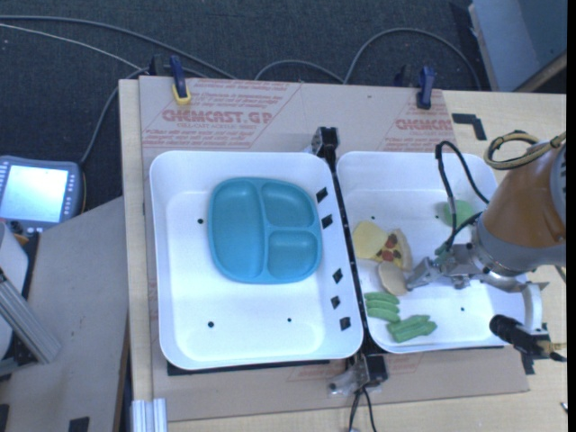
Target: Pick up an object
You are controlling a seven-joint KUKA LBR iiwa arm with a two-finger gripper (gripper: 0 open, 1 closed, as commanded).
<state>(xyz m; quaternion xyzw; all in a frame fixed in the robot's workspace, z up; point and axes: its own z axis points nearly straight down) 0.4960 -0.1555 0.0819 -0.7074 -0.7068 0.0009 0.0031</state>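
Observation:
The right bin point(468, 327) holds several small toy foods. A yellow piece point(367, 238) with a red-spotted slice point(392, 247) lies near the bin's left wall, and a beige piece point(392, 281) sits just below them. Two green pea pods point(382, 306) point(411, 328) rest near the front left corner. A pale green item point(459, 212) lies at the back, partly hidden by a cable. My gripper point(416, 279) reaches in from the right, low over the bin, its tip right beside the beige piece. Nothing is visibly held.
The left bin point(180, 313) carries a blue divided plate point(265, 230). A black divider with clips point(335, 241) runs between the bins. A black cable point(447, 180) loops over the right bin's back. The orange-banded wrist point(526, 214) covers the bin's right side.

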